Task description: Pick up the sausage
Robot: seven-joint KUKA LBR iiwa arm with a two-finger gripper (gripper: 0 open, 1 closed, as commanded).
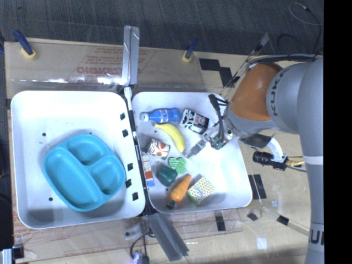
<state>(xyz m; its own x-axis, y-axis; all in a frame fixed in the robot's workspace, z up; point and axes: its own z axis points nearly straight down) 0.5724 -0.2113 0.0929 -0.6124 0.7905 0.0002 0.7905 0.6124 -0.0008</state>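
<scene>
- Sausage: taken to be the orange, elongated piece in the near part of the right bin. It lies slantwise, its dark end pointing near-left. This reading is a judgement, as the piece could also pass for a toy carrot.
- Neighbours: a patterned box touches its right side. A dark green piece sits just beside it on the left, and a light green piece lies just beyond its far end.
- Gripper: hangs over the right bin, far-right of the sausage and apart from it. Whether it is spread or pressed together cannot be told from this view, and nothing is seen held in it.
- Handling, judged: probably a light plastic toy, stiff, with a smooth rounded skin. It may roll or slip out of a shallow pinch.
- Grasp point, judged: mid-length, across the short axis, with the gripper turned square to the slant.
- Risk: the box leaves little clearance on the right side.
</scene>
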